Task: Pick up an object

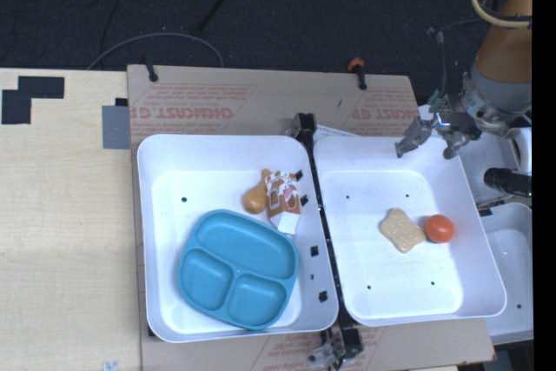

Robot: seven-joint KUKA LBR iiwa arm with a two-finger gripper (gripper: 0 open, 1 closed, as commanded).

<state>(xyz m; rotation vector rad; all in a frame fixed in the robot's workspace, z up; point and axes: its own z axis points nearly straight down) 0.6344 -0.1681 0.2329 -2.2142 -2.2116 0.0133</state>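
1. Left bin (161,187): nearest the camera lies a blue divided plate (236,268) with three compartments. It rests flat in the lower part of the bin, at about 6 o'clock from the bin centre.
2. Right bin (469,282): a beige sponge-like block (401,230) lies near the bin centre. An orange ball (440,228) sits at 3 o'clock from the block, just beside it; contact between the two cannot be confirmed.
3. Left bin, upper area: a brown pear-shaped item (254,197) lies at 12 o'clock from the plate. A small printed packet (282,192) lies at 3 o'clock from the brown item, touching it. A small white piece (287,221) sits just below the packet, at the plate's upper right edge.
4. Divider: the two bins meet along a black clamp strip (314,204) running from 12 to 6 o'clock.
5. Bench: cardboard sheeting (261,104) lies under both bins, with a pale wooden surface (61,213) at 9 o'clock.
6. Gripper (429,141): located at the far rim of the right bin, at about 1 o'clock from the beige block and well apart from it. The two fingers are spread apart, with nothing between them.
7. Arm (502,56): its orange band rises at 1 o'clock from the gripper, at the far right.
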